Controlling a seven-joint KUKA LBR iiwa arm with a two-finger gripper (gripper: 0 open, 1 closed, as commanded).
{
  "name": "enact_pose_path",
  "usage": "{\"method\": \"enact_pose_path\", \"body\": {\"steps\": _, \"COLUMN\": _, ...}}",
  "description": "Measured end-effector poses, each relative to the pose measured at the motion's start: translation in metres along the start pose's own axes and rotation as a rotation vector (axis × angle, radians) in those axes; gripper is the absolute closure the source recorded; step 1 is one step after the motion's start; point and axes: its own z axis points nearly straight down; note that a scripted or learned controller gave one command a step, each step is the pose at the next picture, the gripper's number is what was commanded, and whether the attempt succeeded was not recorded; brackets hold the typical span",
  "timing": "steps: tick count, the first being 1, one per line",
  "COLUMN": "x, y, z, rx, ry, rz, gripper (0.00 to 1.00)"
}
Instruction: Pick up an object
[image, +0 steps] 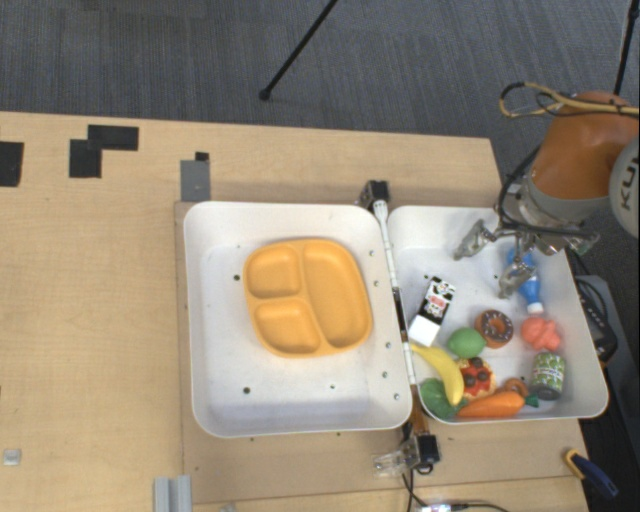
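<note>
Two bins sit side by side on the bench, and the arm (575, 165) hangs over the back of the right bin (440, 225), its gripper (500, 240) poised above a small blue-and-white bottle (528, 285) that lies near the bin's right wall. Whether the claw is spread or pressed together I cannot tell from here; its metal parts blur together against the white floor, and nothing shows as gripped. The trouble I'd expect is a miss: the bottle looks small, rounded and lying on its side, so it may well roll or skid away if the claw comes down off-centre, and it lies close enough to the wall that a metal part could catch there. The rest of the pile is crowded toward the front, which invites a messy grab if the arm goes there instead: a banana (445, 368) rests against a green fruit (465, 343), a carrot (492, 405) lies along the front edge, and a donut (495, 327), a pink lump (543, 333) and a small can (548, 373) sit just beside one another. A black-and-white box (434, 300) lies apart near the divider, and looks the easiest target. The left bin (215, 330) holds a yellow tray (305, 295).
</note>
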Motion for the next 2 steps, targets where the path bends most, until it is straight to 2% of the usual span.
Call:
{"method": "enact_pose_path", "body": {"steps": 1, "x": 0.040, "y": 0.059, "z": -0.002, "rx": 0.003, "ry": -0.001, "rz": 0.122, "gripper": 0.00}}
{"method": "enact_pose_path", "body": {"steps": 2, "x": 0.079, "y": 0.148, "z": -0.004, "rx": 0.008, "ry": -0.005, "rz": 0.220, "gripper": 0.00}}
